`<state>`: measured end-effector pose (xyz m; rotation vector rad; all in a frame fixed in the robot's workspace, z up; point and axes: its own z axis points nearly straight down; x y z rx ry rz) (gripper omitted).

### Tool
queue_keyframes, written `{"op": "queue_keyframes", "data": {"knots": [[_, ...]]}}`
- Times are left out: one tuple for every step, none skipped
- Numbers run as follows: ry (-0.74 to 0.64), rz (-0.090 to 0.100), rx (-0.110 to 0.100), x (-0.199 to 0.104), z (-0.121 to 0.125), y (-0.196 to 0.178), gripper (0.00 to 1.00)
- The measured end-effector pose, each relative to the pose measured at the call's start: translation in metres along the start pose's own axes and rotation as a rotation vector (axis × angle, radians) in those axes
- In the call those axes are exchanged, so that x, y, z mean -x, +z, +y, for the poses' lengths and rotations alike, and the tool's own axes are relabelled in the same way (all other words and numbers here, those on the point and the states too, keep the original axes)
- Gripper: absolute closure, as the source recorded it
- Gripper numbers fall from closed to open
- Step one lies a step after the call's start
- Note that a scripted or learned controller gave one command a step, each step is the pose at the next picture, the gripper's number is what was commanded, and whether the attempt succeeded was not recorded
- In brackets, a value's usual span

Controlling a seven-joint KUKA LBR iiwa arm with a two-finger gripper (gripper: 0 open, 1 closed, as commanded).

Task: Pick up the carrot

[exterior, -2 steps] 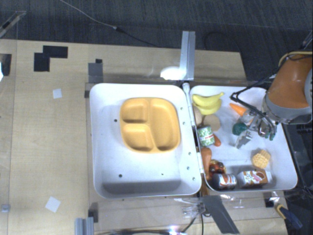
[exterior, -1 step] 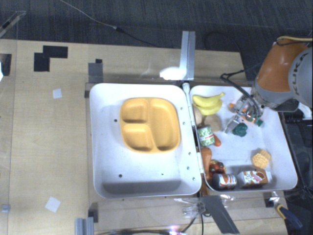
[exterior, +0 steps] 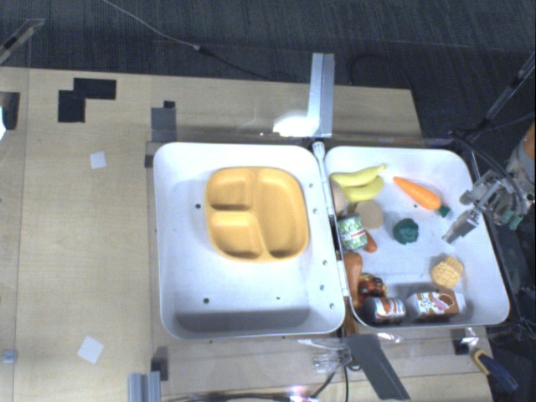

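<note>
The carrot is orange with a small green top and lies flat near the back of the right bin, slanting down to the right. My gripper hangs over the bin's right edge, a short way right of the carrot's green end and apart from it. It is open, and nothing sits between its fingers.
The right bin also holds two bananas, a green-labelled can, a dark green lump, a yellow corn piece, and two cans at the front. A yellow divided plate lies in the left bin.
</note>
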<state>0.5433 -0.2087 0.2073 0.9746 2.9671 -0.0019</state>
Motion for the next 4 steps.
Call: {"op": "queue_keyframes", "data": {"knots": [[-0.088, 0.003, 0.002, 0.052, 0.049, 0.119, 0.00], [0.030, 0.008, 0.001, 0.050, 0.107, 0.121, 0.00], [0.025, -0.002, 0.006, 0.052, 0.108, 0.107, 1.00], [0.073, 0.005, 0.002, 0.040, 0.121, 0.055, 1.00]]}}
